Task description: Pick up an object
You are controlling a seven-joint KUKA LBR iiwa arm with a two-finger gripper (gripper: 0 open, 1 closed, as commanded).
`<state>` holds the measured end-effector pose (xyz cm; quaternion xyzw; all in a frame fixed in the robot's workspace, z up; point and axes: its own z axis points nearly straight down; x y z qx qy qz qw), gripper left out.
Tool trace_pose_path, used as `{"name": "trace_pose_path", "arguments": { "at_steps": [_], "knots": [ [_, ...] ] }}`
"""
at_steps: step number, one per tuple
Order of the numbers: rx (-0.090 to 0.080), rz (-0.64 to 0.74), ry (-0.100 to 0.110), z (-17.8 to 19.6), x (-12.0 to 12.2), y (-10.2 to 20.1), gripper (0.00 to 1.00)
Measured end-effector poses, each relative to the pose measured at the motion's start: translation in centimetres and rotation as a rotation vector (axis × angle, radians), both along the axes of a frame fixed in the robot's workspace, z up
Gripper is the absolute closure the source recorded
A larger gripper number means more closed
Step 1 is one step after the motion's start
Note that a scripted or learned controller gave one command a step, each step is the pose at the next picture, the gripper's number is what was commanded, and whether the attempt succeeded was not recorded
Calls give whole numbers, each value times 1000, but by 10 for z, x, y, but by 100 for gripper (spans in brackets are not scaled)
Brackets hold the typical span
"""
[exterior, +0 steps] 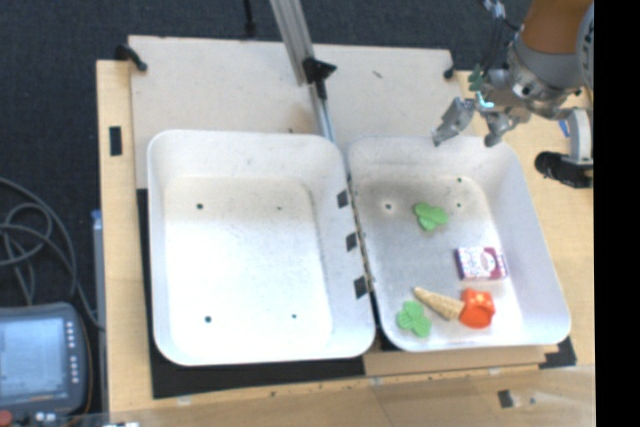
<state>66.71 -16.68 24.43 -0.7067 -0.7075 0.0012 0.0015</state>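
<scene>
While my gripper (470, 127) hangs over the far rim of the right bin (520, 177), its fingers are spread wide with nothing between them. Below it I see a green piece (431, 216) mid-bin. A purple-and-white box (479, 262) sits nearer the front, with an orange piece (477, 308), a tan cone (436, 303) and another green piece (414, 318) just beside one another at the near edge. Alongside is the left bin (160, 215).

- Even, fairly bright overhead light; no harsh glare.
- The white bins (250, 245) look slightly washed out, with grey smudging in the right bin (520, 205).
- Shadows are soft and short.
- Overall soft, low-resolution picture; small things lack crisp edges.
</scene>
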Motion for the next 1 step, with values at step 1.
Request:
{"name": "trace_pose_path", "arguments": {
  "at_steps": [1],
  "knots": [
    [-4, 2, -4, 4, 1, -1, 0]
  ]
}}
